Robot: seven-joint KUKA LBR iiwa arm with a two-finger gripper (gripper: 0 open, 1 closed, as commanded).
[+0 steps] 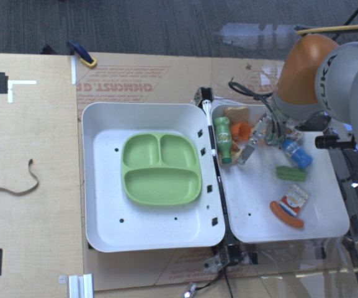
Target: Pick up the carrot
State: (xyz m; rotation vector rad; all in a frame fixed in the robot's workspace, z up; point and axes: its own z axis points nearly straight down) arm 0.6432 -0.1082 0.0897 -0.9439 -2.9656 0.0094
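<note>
The carrot (241,130) is a small orange piece lying in the right bin (253,222), near its far left corner, just right of a green bottle (222,139). My gripper (250,146) reaches down into that bin from the right, below the orange-banded wrist (306,67). Its tip sits close to the carrot's lower right side. The carrot rests on the bin floor and shows beside the gripper, not inside it.
The right bin also holds a brown item (235,113) at the back, a blue object (299,156), a green piece (290,174), a small printed packet (296,198) and a sausage (286,215). A green divided plate (162,169) lies in the left bin (104,228).
</note>
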